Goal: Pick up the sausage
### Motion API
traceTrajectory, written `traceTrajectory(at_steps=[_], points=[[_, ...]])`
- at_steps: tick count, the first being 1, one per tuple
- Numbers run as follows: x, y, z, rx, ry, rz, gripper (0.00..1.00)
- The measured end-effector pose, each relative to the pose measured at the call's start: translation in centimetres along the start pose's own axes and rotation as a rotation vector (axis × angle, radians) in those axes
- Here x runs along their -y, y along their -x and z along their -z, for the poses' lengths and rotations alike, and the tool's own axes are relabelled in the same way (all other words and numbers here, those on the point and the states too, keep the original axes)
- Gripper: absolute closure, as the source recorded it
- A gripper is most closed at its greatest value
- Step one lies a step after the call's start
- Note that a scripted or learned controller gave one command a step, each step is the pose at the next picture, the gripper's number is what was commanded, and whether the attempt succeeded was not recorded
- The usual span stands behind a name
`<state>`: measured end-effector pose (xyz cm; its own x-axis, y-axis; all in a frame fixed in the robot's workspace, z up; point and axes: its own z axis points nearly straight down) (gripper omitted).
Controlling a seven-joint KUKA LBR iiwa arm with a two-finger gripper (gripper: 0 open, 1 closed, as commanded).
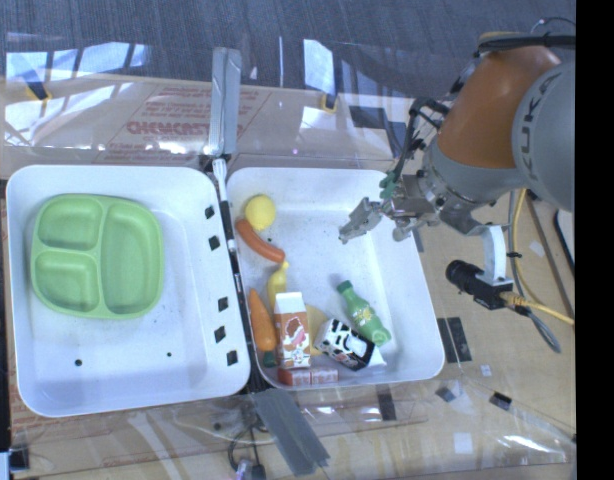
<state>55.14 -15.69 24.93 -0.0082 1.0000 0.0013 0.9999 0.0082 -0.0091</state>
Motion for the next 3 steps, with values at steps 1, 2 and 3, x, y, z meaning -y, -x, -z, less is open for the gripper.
traceTrajectory(at_steps=[1, 2, 3], points=[[-3.5, -3.8, -16.1, 0.001, 0.002, 0.062, 0.0], [-9.9, -3.9, -15.9, 0.002, 0.006, 0.279, 0.0], [-9.8, -4.0, -15.1, -0.002, -0.005, 0.283, 1.0]])
